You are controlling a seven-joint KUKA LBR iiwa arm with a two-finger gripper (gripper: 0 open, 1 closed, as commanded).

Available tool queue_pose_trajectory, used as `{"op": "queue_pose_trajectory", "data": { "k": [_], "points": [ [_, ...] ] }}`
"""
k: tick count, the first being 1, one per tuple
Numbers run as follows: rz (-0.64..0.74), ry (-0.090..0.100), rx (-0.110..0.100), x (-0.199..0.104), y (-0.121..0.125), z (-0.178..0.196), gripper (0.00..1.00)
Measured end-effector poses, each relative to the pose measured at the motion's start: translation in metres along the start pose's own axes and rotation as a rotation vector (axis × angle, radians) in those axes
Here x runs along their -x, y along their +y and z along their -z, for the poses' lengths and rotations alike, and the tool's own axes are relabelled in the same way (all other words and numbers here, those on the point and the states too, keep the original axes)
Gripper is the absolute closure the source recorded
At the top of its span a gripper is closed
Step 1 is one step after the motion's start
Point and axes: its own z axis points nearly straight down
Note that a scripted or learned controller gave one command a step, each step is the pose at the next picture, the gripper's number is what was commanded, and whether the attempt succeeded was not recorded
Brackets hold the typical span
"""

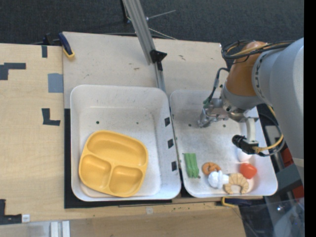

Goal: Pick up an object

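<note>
My gripper (204,120) hangs low over the far-left part of the right bin (197,137), above bare bin floor. The toy foods lie in the bin's near half, well apart from it: a green strip (191,165), a small brown pretzel-like piece (211,167), a white piece (216,179), a tan croissant (238,183) and a red-orange piece (248,170). I see nothing held at the gripper.
The left bin (118,102) holds a yellow divided plate (113,163) in its near-left part. A slanted metal rod (140,26) comes down to the bins' far edge. The grey arm (276,83) and its cables (256,144) cover the right bin's right side.
</note>
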Motion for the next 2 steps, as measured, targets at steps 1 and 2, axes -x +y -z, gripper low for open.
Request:
{"op": "queue_pose_trajectory", "data": {
  "k": [1, 2],
  "points": [
    [-0.002, 0.000, 0.004, 0.001, -0.001, 0.042, 1.00],
    [-0.002, -0.001, 0.007, 0.000, 0.002, 0.106, 1.00]
  ]
}}
